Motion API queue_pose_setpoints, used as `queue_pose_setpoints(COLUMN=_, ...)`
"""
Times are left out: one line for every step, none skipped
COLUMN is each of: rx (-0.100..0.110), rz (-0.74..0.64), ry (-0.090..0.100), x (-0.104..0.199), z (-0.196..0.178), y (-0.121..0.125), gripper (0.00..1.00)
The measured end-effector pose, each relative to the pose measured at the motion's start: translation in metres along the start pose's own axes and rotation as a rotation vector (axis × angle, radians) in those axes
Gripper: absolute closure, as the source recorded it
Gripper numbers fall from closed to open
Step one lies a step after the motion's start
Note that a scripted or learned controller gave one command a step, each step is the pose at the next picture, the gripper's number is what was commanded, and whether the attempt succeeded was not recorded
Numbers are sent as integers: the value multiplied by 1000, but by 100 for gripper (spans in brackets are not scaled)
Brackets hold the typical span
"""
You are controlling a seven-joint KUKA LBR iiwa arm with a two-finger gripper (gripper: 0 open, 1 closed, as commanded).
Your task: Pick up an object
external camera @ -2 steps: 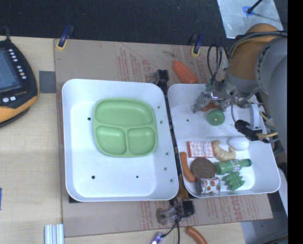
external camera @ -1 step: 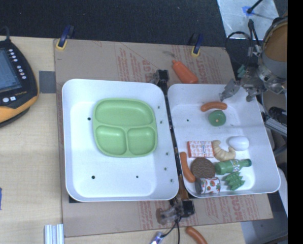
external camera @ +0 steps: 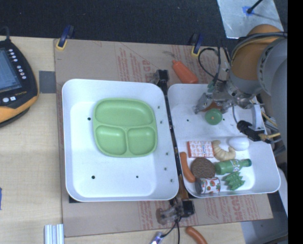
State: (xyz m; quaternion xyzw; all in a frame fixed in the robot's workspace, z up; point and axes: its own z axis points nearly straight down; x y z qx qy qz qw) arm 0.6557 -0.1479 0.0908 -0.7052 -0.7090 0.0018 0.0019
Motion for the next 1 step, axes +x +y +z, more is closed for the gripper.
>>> queue_pose_setpoints(rx=-1, rz=-3, ry=-1, x=-1, z=-12, y=1, gripper=100)
